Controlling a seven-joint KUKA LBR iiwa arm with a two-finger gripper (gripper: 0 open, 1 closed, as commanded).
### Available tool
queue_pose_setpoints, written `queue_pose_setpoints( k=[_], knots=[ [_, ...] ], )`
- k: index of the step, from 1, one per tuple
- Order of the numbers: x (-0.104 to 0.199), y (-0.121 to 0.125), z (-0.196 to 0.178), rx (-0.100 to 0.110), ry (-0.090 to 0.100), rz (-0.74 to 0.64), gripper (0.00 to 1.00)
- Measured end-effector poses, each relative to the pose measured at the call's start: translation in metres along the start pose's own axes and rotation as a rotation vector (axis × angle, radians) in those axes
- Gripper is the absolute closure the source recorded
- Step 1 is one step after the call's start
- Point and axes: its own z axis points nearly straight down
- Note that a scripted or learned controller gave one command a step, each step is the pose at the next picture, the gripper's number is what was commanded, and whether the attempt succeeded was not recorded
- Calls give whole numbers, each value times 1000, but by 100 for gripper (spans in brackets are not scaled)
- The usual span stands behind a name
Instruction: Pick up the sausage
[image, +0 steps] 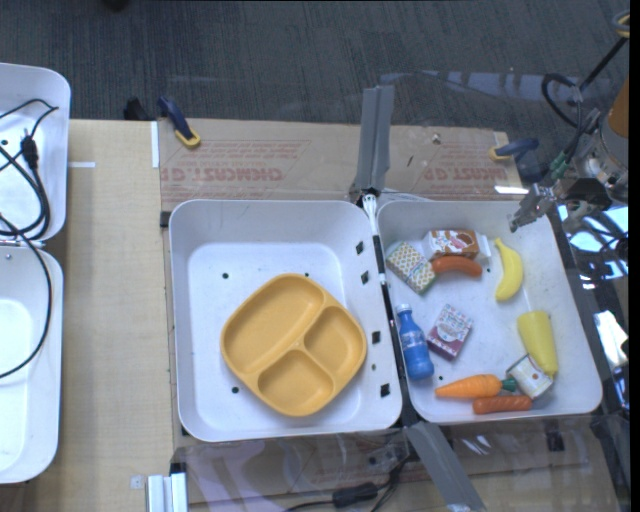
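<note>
The sausage (457, 266), a short orange-red roll, lies at the back of the right bin (575, 300). It rests against a small printed packet (452, 243), between a checkered box (410, 267) and a banana (509, 270). My gripper (528, 208) hangs over the bin's back right corner, up and to the right of the sausage and well apart from it. Nothing shows in its grasp. The arm comes in from the upper right.
Also in the right bin are a blue bottle (413, 345), a pink box (450, 331), a yellow vegetable (538, 340), a carrot (468, 387), a reddish stick (503, 404) and a small white box (530, 378). A yellow divided plate (293, 343) lies in the left bin (195, 300).
</note>
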Motion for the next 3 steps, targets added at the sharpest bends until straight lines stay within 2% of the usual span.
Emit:
queue_pose_setpoints(
  k=[1, 2, 3],
  knots=[
    [30, 37, 118, -24, -7, -90, 0],
    [65, 42, 127, -30, -16, -200, 0],
    [88, 35, 63, -3, -2, -268, 0]
  ],
)
